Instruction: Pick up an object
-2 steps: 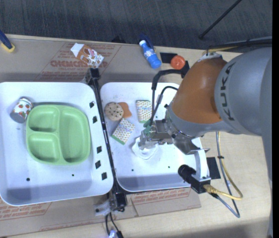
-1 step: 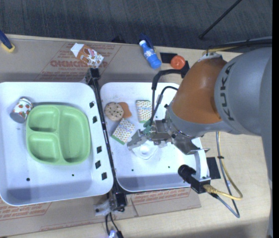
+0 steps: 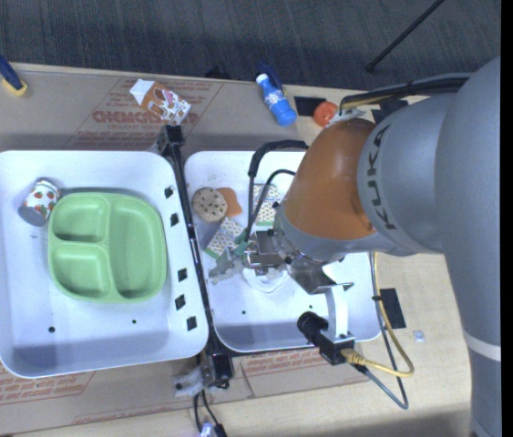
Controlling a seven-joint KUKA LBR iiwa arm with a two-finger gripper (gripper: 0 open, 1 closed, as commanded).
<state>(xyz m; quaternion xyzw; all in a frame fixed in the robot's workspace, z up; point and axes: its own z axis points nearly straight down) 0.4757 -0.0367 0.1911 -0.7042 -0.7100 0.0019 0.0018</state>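
In the right bin (image 3: 238, 335), the pincer (image 3: 261, 260) is low over the floor; I cannot tell how far open it is. Just left lies a patterned packet (image 3: 222, 238). Farther, a round cookie (image 3: 209, 204) beside an orange piece (image 3: 230, 201). The left bin (image 3: 10, 335) holds a green tray (image 3: 107, 245).

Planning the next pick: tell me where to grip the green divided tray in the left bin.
Grip the green divided tray by its raised outer rim, coming straight down from above. It lies flat, too broad to span, and the edge toward the bin's front has open floor beside it.
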